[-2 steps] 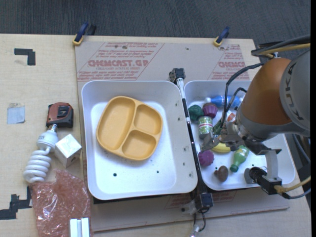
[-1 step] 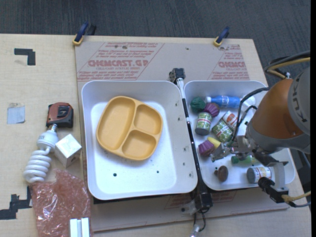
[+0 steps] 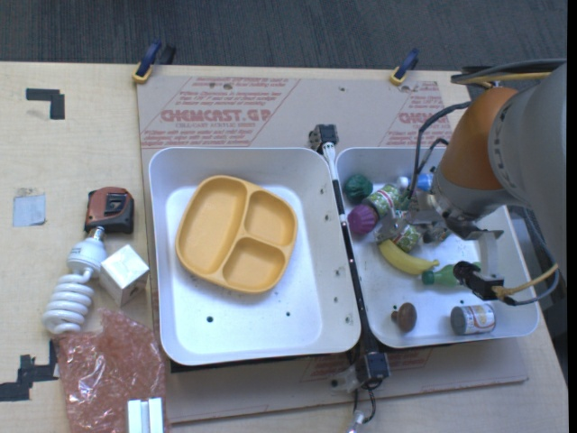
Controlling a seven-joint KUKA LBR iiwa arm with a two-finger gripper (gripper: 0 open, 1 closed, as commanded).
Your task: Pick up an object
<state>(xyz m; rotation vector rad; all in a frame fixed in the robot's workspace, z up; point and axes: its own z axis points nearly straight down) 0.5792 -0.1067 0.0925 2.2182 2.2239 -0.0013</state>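
I see the gripper low in the right white bin, among a yellow banana, a magenta ball, a dark green ball and a labelled bottle. I cannot tell its state. The yellow three-compartment plastic tray lies in the left white bin.
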